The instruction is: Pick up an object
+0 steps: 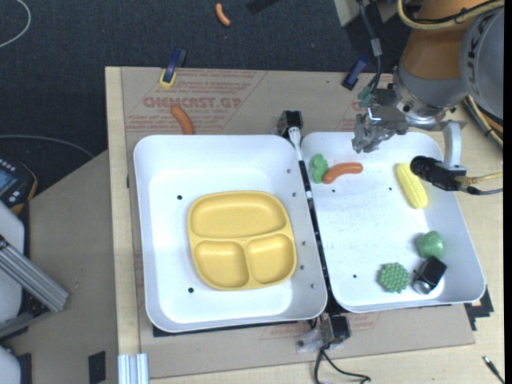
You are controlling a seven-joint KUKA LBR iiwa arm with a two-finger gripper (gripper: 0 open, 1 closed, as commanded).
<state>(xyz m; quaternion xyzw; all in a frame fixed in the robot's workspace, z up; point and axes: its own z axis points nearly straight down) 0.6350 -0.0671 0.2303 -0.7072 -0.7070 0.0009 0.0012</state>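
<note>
My gripper (369, 141) hangs over the far edge of the right bin (364, 294), with nothing visibly in it. Just below and to its left lies an orange sausage (344, 170), next to a small green piece (319, 167) by the bin's left wall. A yellow corn cob (411, 185) rests near the right wall. Toward the near right corner sit a green pepper (431, 244), a knobbly green ball (393, 277) and a small black object (430, 275).
The left bin (156, 214) holds a yellow divided plate (240, 238). Another orange sausage (183, 119) lies on the bench behind that bin. Blue clamps (171, 66) sit along the bench's far edge. A black cylinder (432, 172) juts over the right bin's right side.
</note>
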